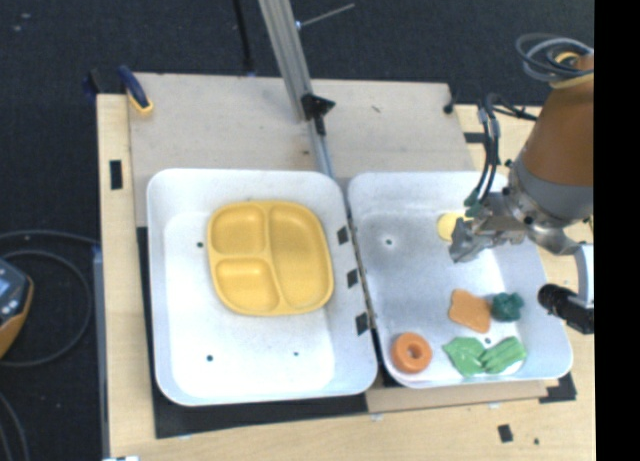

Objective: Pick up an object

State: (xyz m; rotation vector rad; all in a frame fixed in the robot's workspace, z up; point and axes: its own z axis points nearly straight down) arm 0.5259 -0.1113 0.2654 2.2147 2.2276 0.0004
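A pale wooden bench (230,119) fills mid-frame, bearing two white bins. The left bin (180,349) holds a yellow divided plate (270,256). At right, the gripper (468,246) hangs over the right bin (400,279), beside a yellow object (448,226); whether it grips cannot be told. Lower right lie an orange ring (411,352), orange piece (469,309) and green toys (485,354).

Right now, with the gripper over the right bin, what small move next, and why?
Probably lower the gripper a little toward the yellow piece just beside it on its left. That is the nearest object; the orange piece, ring and green items lie farther toward the bin's near edge.
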